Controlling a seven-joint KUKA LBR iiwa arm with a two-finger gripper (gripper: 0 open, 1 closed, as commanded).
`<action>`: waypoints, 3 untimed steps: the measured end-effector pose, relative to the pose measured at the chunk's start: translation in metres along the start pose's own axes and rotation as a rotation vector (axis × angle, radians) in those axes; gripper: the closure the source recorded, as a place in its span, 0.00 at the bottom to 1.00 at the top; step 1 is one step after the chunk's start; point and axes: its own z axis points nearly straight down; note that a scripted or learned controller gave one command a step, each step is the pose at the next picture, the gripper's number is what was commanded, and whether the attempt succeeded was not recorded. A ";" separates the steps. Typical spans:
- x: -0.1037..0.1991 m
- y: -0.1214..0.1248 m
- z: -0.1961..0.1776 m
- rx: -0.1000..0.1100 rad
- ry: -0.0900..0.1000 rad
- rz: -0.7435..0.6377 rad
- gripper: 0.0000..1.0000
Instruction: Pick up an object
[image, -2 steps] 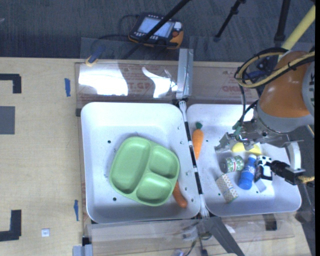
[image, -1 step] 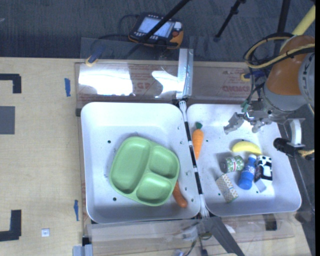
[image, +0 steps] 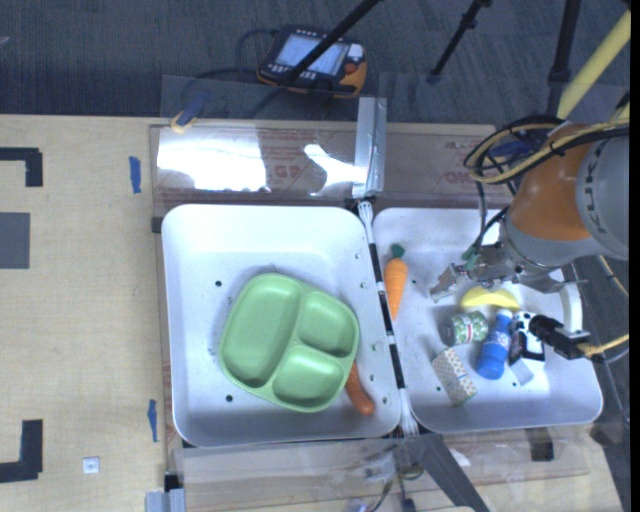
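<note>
On the counter (image: 80, 300) sit two white bins. The left bin (image: 190, 240) holds a green divided plate (image: 288, 342) near its centre, with a small orange piece (image: 358, 392) just beside the plate at its 4 o'clock. The right bin (image: 575, 400) carries a toy carrot (image: 396, 284) at its 9 o'clock edge, tip pointing toward 6 o'clock. Toward the bin's middle lie a yellow banana (image: 489, 298), a green can (image: 467, 327), a blue bottle (image: 494, 352) and a patterned roll (image: 454, 374), close together. The arm (image: 565, 195) enters from 3 o'clock, and its tool (image: 470, 272) hangs just at the banana's 11 o'clock; whether it is released or clenched, I cannot tell, and nothing is seen gripped in it
</note>
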 end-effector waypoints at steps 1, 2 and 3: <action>0.003 0.054 0.019 0.019 0.008 -0.039 0.00; -0.061 -0.020 -0.033 0.026 0.012 -0.122 0.00; -0.074 -0.019 0.014 0.013 0.017 -0.116 0.00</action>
